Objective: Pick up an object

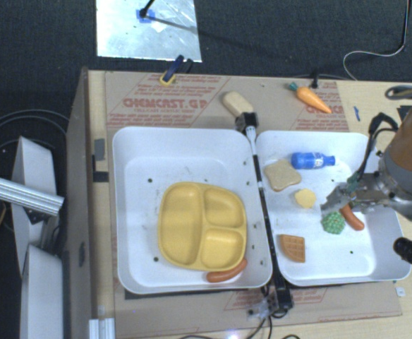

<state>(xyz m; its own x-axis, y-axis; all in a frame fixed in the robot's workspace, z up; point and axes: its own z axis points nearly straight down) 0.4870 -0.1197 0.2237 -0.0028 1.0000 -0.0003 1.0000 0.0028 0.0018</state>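
The right bin (347, 268) holds a blue bottle (312, 161), a slice of bread (282, 175), a small yellow piece (305, 198), a green broccoli-like toy (333, 223), a red-orange sausage (353, 217) and a brown waffle square (292, 247). My gripper (341, 198) reaches in from the right and hangs low over the right half of this bin. It sits just above the green toy and the red-orange sausage. Its dark body blurs into the shadow, and I see nothing clearly held in it.
The left bin (142, 154) holds a yellow divided plate (202, 224) and a sausage (226, 272) at its front. On the cardboard behind the bins lie a toy carrot (309, 97), a beige piece (238, 104) and a blue-yellow clip (174, 70).
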